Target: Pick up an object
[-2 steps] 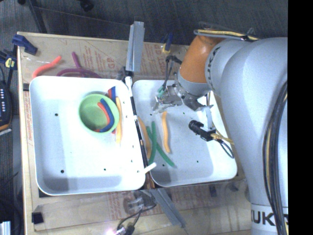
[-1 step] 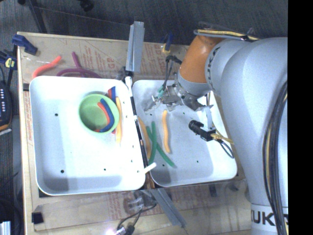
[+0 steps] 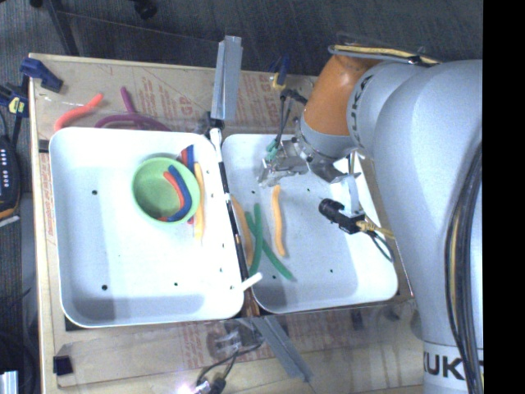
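My gripper (image 3: 277, 171) hangs over the far part of the right bin (image 3: 328, 273), under the orange wrist band. Just in front of its tip lies a long orange strip (image 3: 279, 220), running toward the near edge. The strip's far end is close to the tip; whether they touch is unclear. Two green strips (image 3: 261, 245) lie crossed to the left of it, and a thin orange-brown strip (image 3: 239, 220) lies along the bin's left wall.
The left bin (image 3: 98, 245) holds a green bowl (image 3: 157, 189) with red, blue and orange strips on its right side. A black cable plug (image 3: 338, 213) hangs off the arm over the right bin. Red and purple pieces (image 3: 107, 113) lie on the bench behind the left bin.
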Controlling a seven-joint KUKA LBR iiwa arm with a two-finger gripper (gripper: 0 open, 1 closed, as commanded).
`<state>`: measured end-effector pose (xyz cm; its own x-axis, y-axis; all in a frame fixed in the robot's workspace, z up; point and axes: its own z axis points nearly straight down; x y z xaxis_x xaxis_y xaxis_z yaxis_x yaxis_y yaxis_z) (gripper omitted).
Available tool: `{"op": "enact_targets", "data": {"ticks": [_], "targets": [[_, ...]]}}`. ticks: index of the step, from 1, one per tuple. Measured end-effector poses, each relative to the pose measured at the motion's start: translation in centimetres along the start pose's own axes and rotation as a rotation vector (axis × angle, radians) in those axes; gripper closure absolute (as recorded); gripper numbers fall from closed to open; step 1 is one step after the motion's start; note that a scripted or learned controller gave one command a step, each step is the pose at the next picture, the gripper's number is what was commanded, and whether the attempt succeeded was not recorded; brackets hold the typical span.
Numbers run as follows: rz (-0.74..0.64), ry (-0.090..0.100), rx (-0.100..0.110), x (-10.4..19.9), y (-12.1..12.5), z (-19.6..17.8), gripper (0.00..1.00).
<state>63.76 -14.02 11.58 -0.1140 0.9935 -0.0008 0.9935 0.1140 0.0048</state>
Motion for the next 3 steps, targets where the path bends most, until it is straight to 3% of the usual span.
{"op": "enact_targets", "data": {"ticks": [1, 2, 3], "targets": [[0.0, 0.0, 0.0, 0.0, 0.0, 0.0, 0.0], [0.123, 0.001, 0.011, -0.9, -4.9, 2.5, 0.0], [0.12, 0.006, 0.009, -0.7, -4.7, 1.2, 1.0]]}}
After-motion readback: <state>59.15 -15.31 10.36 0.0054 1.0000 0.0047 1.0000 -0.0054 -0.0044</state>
